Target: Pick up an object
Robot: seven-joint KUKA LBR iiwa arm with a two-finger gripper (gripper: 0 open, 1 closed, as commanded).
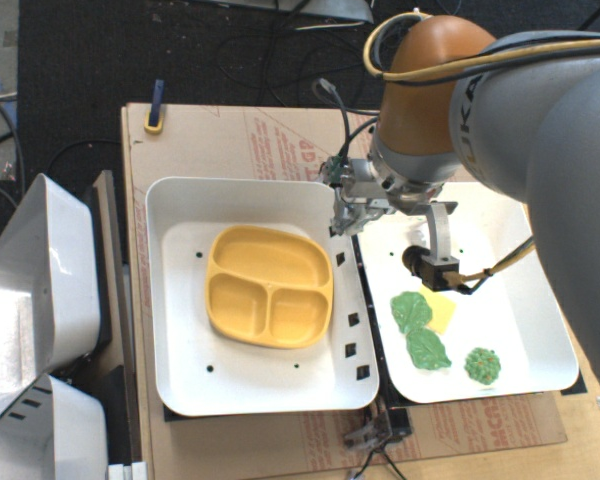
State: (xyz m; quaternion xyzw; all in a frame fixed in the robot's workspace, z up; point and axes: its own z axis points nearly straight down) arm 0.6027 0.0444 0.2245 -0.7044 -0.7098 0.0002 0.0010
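Bright even overhead light, soft shadows, mostly sharp focus

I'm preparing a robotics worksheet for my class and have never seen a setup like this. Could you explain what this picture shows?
This is one photo from a camera fixed above a bench, looking down at a slant. The big grey machine with the orange band is a robot arm reaching in from the right. Its gripper hangs where two shallow white bins meet. The left bin holds a yellow divided plate. The right bin holds two green leafy pieces, a yellow piece and a bumpy green piece. I cannot see the gripper holding anything.
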